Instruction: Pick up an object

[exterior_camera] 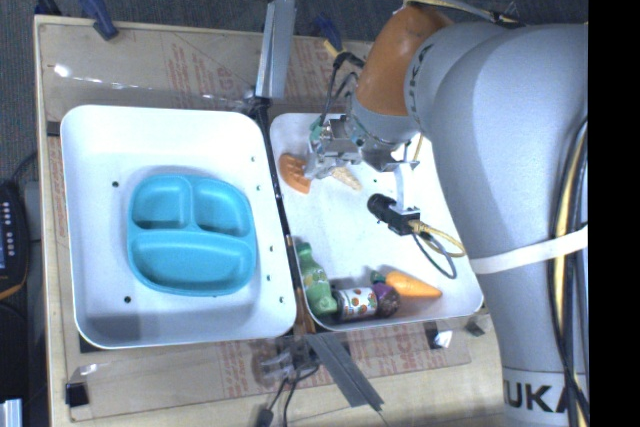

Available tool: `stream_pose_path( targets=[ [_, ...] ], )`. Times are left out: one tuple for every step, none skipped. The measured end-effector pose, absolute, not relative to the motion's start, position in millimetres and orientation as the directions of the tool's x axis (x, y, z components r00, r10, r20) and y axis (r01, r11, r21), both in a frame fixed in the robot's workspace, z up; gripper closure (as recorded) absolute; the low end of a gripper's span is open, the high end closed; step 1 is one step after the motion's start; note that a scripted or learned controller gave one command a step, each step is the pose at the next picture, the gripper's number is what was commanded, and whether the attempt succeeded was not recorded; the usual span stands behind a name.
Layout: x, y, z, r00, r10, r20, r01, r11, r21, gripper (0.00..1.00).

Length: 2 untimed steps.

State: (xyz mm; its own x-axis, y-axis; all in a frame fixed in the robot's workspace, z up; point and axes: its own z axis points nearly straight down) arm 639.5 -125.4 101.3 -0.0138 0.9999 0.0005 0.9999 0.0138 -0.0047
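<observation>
Letters "UKA" legible on arm base (540,397) at 5 o'clock, start of word cut off. Faint red print on bench board (170,65), unreadable. Label on small can (356,303) at right bin's (340,235) 6 o'clock too blurred to read. Gripper (335,153) low at that bin's 11 o'clock; can't tell how far open or whether holding anything. Orange piece (295,173) just beside at its 8 o'clock, pale piece (346,178) at 5. Carrot (412,287) and green items (312,277) flanking can. Blue divided plate (192,233) in left bin (85,145).
</observation>
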Motion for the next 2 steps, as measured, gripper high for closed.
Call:
stream_pose_path(
  targets=[
    [639.9, -124.9, 111.4, -0.019, 1.0, 0.0, 1.0, 0.019, -0.005, 1.0],
    [640.2, -124.6, 121.0, -0.023, 1.0, -0.001, 1.0, 0.023, -0.005, 1.0]
  ],
)
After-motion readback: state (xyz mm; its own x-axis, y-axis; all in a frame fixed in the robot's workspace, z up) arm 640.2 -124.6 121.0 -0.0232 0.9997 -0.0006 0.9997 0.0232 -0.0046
